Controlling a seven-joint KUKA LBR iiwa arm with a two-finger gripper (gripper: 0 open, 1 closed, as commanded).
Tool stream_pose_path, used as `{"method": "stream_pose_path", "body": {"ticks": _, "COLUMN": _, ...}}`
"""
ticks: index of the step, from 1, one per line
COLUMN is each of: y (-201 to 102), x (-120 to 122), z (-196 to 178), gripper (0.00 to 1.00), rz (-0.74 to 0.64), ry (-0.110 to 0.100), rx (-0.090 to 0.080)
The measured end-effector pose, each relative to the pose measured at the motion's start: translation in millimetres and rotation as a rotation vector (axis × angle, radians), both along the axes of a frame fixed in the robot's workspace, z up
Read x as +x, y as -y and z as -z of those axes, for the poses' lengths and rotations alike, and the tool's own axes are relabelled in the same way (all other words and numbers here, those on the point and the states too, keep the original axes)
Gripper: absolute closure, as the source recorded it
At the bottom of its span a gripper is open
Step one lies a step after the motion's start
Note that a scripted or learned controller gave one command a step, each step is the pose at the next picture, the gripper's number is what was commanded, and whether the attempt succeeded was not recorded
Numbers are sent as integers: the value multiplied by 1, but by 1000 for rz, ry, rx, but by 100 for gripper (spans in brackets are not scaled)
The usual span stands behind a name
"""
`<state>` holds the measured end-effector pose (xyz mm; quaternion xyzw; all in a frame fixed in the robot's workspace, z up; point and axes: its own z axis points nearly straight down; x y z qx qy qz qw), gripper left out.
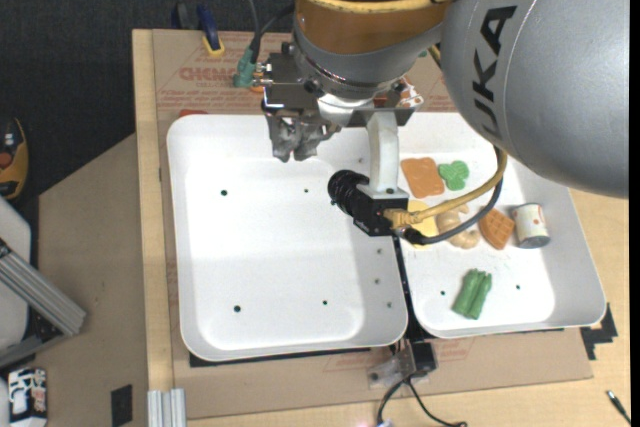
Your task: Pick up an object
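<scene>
My gripper [295, 143] hangs over the far part of the left bin [200, 215], near its back rim, under the large orange wrist band. Nothing shows beneath it but the white floor. The right bin [575, 300] holds the loose objects: an orange waffle-like piece [422, 177], a small green piece [455, 175], a yellow banana-like piece [437, 218], a rounded orange piece [495, 230], a small silver can [530, 225] and a long green piece [472, 295]. All of them lie well to the right of the gripper.
A black fitting [352, 197] with a yellow cable hangs over the seam between the bins, beside a white post [383, 153]. The grey arm covers the right bin's far end. Brown board surrounds both bins; clamps sit at its back edge [212, 37].
</scene>
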<state>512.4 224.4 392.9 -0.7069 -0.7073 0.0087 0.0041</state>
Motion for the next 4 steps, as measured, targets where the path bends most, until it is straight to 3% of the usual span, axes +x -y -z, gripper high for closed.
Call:
{"method": "stream_pose_path", "body": {"ticks": 1, "y": 1, "x": 29, "z": 150, "gripper": 100, "rz": 3, "ry": 2, "rx": -1}}
{"method": "stream_pose_path", "body": {"ticks": 2, "y": 0, "x": 19, "z": 165, "gripper": 100, "rz": 2, "ry": 13, "rx": 5}}
{"method": "stream_pose_path", "body": {"ticks": 3, "y": 0, "x": -4, "z": 126, "gripper": 100, "rz": -1, "ry": 20, "rx": 8}}
{"method": "stream_pose_path", "body": {"ticks": 4, "y": 0, "x": -36, "z": 187, "gripper": 100, "rz": 2, "ry": 8, "rx": 4}}
